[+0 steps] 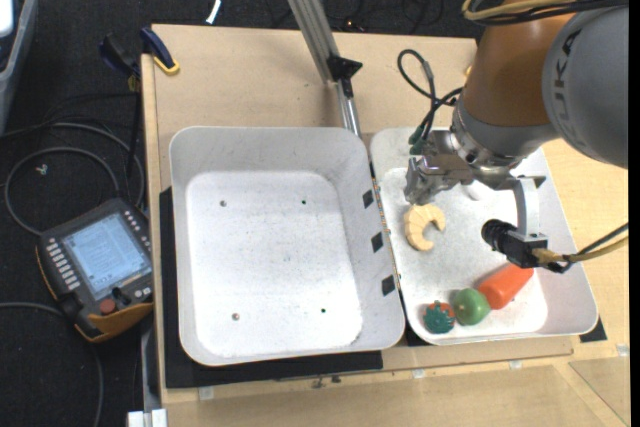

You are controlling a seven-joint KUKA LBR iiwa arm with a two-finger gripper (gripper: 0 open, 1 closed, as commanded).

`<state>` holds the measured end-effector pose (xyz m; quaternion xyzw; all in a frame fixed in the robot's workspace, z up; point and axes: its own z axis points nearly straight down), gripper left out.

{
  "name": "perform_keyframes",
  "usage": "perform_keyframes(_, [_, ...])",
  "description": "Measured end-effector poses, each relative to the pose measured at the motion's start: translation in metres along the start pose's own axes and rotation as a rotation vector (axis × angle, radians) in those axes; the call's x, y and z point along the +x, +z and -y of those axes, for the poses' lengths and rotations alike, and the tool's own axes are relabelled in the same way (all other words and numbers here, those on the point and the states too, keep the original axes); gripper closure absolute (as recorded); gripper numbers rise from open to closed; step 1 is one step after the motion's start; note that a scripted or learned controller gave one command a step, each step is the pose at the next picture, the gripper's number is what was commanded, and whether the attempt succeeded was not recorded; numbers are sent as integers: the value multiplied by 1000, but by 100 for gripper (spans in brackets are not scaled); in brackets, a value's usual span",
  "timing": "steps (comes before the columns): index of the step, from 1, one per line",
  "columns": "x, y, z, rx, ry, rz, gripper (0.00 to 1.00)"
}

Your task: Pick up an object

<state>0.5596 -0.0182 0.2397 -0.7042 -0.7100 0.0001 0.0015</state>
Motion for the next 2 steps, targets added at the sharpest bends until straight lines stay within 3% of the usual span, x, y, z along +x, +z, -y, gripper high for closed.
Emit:
perform_keyframes(1, [51,13,0,1,0,0,100])
perform_keyframes(2, [101,-1,8,-3,-1,0,100])
